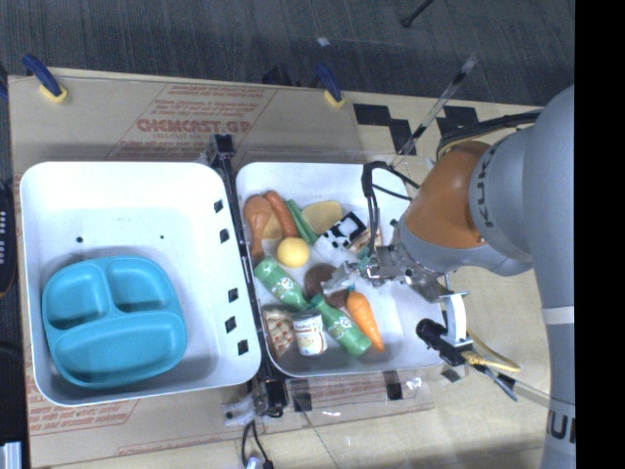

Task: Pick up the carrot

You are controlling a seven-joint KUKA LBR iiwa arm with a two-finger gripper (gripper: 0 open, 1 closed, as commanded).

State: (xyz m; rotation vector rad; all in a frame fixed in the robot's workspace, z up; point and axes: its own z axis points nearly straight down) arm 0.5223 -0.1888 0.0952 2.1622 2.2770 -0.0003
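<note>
The carrot (363, 320), orange with a green top end, lies slanted in the right bin (410, 355) near its front wall, next to a green bottle (342, 328). My gripper (355, 272) hangs low over the middle of this bin, just above and behind the carrot's top end. Nothing shows between its tips. The orange-banded wrist (444, 208) hides the bin's right part.
The right bin also holds a second orange, green-stemmed vegetable (279, 213), a bread roll (257, 221), a lemon (293, 253), another green bottle (281, 283), a small can (309, 336) and a black-and-white item (344, 231). A blue divided plate (112, 319) sits in the left bin (117, 198).
</note>
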